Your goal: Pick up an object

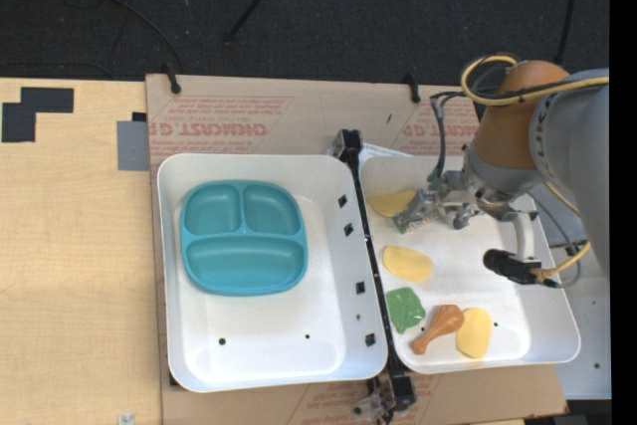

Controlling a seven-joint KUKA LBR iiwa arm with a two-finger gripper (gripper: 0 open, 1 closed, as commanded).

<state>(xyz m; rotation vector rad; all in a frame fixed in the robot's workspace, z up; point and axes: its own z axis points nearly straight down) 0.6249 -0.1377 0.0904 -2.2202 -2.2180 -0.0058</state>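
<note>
Over by the right bin point(557, 338), the gripper point(423, 211) hangs low near the back left corner, just beside a yellow slice point(390, 203) that lies against the divider between the two bins. From where I stand the metal fingers look spread a little and nothing sits between them, so I'd call the claw open and empty; it seems to touch or nearly touch the slice's right edge, but I can't be sure which.

Four more toy foods lie in that bin: a pale yellow piece point(408, 263) near the middle, a green leaf point(404, 308) below it by the divider, a drumstick point(438, 326) and a yellow lemon point(476, 332) close together at the front. The left bin point(189, 353) holds a teal plate point(242, 236) with three compartments, well apart from all this.

If the slice is the target, I'd guess it is light, hard plastic, thin and smooth, so it may skid or tip when squeezed rather than stay put. Taking it across its narrow width, fingers straddling the middle, looks the safest hold. Its spot tight against the divider leaves little room for the far finger, and that could spoil the grab. The drumstick's thin handle would likely be an easier pick.
</note>
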